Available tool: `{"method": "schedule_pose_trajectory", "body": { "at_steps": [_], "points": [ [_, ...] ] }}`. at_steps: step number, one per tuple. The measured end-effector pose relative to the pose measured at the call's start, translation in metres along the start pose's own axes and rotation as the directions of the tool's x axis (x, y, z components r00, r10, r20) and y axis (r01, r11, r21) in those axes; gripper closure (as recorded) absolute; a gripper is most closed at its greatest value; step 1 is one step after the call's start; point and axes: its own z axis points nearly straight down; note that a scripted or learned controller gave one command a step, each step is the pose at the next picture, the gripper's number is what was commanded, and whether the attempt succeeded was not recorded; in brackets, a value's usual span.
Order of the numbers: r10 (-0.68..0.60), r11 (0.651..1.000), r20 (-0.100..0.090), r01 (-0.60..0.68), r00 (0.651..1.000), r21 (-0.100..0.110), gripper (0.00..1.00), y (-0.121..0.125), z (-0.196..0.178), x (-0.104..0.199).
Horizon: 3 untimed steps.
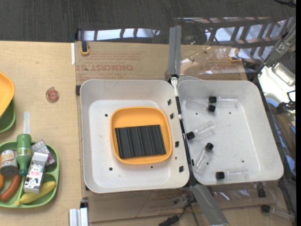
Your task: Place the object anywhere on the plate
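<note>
orange dish (pixel 4 95) cut off left

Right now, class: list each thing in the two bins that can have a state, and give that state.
Plate: upright in the left bin, holding a dark ribbed slab.
Vials: five in the right bin, all lying flat, black caps on, apart from one another.

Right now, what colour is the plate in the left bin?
Orange, with a dark grey ribbed insert; the plate shows in the camera view.
</note>
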Motion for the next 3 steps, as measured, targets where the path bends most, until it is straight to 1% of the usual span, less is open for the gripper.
{"method": "schedule_pose_trajectory", "body": {
  "at_steps": [1, 2, 3],
  "points": [
    [-0.259, 0.966, 0.000, 0.259, 0.966, -0.001, 1.00, 0.000, -0.063, 0.000],
    [-0.526, 0.851, 0.001, 0.526, 0.851, -0.002, 1.00, -0.009, -0.096, 0.006],
    [-0.788, 0.615, 0.000, 0.788, 0.615, -0.003, 1.00, -0.012, -0.095, 0.009]
  ]
}}
